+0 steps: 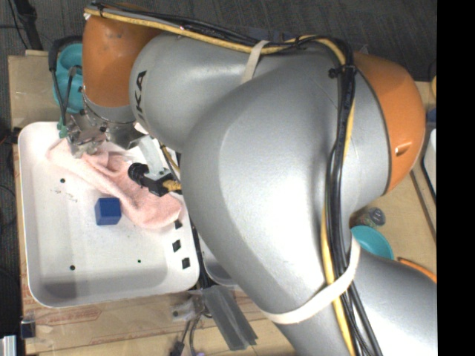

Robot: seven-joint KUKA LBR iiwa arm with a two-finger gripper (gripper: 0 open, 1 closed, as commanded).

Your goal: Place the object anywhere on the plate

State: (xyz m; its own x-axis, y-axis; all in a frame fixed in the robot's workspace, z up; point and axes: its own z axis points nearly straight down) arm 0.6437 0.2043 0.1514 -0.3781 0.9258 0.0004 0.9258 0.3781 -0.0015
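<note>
While the large grey arm [282,191] fills most of the camera view from the right, its orange-banded wrist [107,58] reaches down over the far left corner of the left white bin [44,273]. The gripper [80,136] hangs below that orange band, a cluster of grey metal parts pressed low against the bin's back edge. Whether the fingers are apart or together cannot be told, because the metal parts blur into each other and into the cloth beneath them.

A pink cloth [141,191] lies crumpled in the bin. One end sits right under the gripper, touching it or nearly so, and the rest trails toward the middle of the bin, ending in a rounded fold beside the arm's body. Nothing can be seen clearly held between the fingers.

A small blue cube [108,211] rests on the bin floor just beside the cloth, on its near left side, apart from the gripper. The near part of the bin floor is bare white with a few dark specks.

A teal object [68,69] stands just outside the bin's far left corner, behind the wrist. A black cable [148,178] and a yellow-tipped part hang from the arm over the cloth. At the right, a light blue round dish [371,243] peeks out from behind the arm, mostly hidden. The wooden surface [22,73] shows around the bin's edges.
</note>
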